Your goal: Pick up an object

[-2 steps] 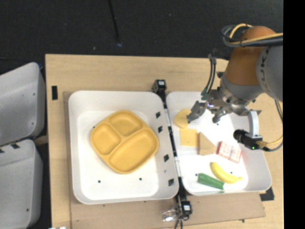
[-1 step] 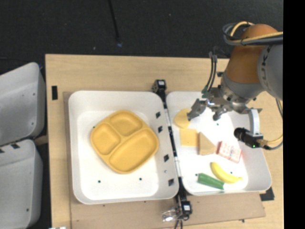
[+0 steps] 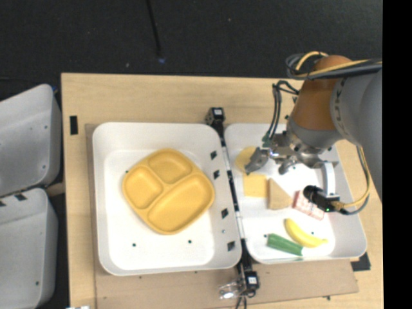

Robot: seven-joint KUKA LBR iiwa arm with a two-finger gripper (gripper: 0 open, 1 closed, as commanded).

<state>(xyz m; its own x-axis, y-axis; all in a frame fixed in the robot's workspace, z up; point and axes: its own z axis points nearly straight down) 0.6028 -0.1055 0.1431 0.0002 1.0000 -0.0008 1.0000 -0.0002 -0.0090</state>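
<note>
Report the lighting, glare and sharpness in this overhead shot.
Camera view: even, soft lighting; both white bins look bright and slightly washed out; faint shadow rims the yellow tray; gripper and nearby small items appear soft; the floor beyond the bench is dark.

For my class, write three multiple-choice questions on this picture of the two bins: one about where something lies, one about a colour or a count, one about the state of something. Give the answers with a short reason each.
1. Where does the yellow divided plate lie?
A. in the left bin
B. in the right bin
C. on the bare bench

2. What colour is the long vegetable beside the banana?
A. red
B. green
C. blue

3. How does the plate lie?
A. flat, hollows facing up
B. turned upside down
C. standing on its edge

Answers:
1 A, the plate sits in the middle of the left bin.
2 B, the vegetable is green and lies against the banana near the right bin's front edge.
3 A, its three hollows are all visible from above.
</note>
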